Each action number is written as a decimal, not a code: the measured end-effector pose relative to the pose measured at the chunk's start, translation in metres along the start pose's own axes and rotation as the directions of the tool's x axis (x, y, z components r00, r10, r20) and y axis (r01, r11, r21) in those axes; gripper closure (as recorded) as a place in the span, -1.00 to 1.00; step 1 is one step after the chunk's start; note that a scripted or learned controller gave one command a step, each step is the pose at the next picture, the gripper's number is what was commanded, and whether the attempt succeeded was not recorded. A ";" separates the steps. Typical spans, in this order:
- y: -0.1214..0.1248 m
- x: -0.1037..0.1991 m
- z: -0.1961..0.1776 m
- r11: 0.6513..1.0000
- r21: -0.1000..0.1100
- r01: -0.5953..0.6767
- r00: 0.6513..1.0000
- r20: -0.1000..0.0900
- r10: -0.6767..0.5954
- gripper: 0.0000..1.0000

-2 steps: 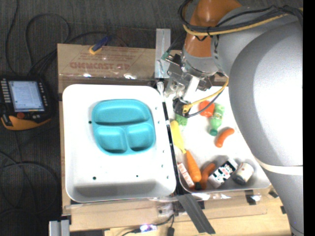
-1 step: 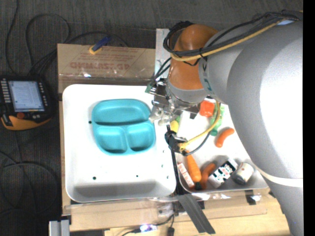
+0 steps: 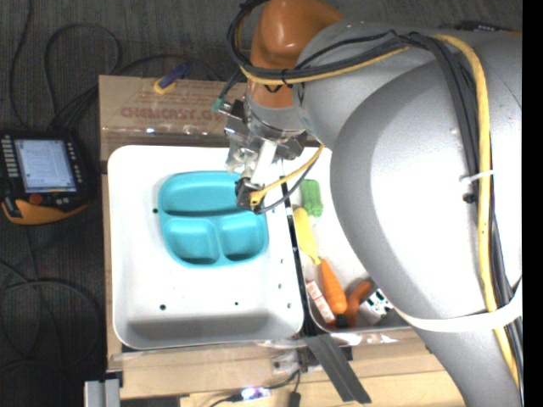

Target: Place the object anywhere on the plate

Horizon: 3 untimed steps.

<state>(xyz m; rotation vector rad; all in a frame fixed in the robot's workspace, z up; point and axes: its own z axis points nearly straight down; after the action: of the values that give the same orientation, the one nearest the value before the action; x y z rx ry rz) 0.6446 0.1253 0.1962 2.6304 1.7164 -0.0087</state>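
A turquoise divided plate (image 3: 208, 219) lies in the left white bin (image 3: 136, 287), with one long compartment at the back and two smaller ones in front. My gripper (image 3: 240, 166) hangs over the plate's back right corner, just below the orange wrist band. The wrist parts block the view of the space between its fingers, and I make out nothing held there. In the right bin (image 3: 316, 316) lie a green piece (image 3: 312, 197), a yellow banana-like piece (image 3: 305, 236) and an orange carrot (image 3: 333, 287), all close to the wall between the bins.
The big grey arm covers most of the right bin. More small things, one orange-red (image 3: 361, 292), lie at that bin's front. A cardboard sheet (image 3: 153, 104) lies behind the bins, with a blue and yellow item (image 3: 170, 77) on it. A tablet-like pendant (image 3: 41, 170) sits far left.
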 end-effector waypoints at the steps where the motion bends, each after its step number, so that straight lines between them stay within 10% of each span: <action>1: 0.000 0.000 0.000 1.000 -0.001 0.000 1.000 0.001 0.000 -1.00; 2: 0.000 0.000 0.000 1.000 -0.001 0.000 1.000 0.001 0.000 -1.00; 3: -0.002 -0.002 0.077 1.000 -0.008 0.009 1.000 -0.007 -0.009 -1.00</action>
<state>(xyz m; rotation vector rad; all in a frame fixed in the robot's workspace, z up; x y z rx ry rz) 0.6418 0.1235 0.1193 2.6202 1.7264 0.0078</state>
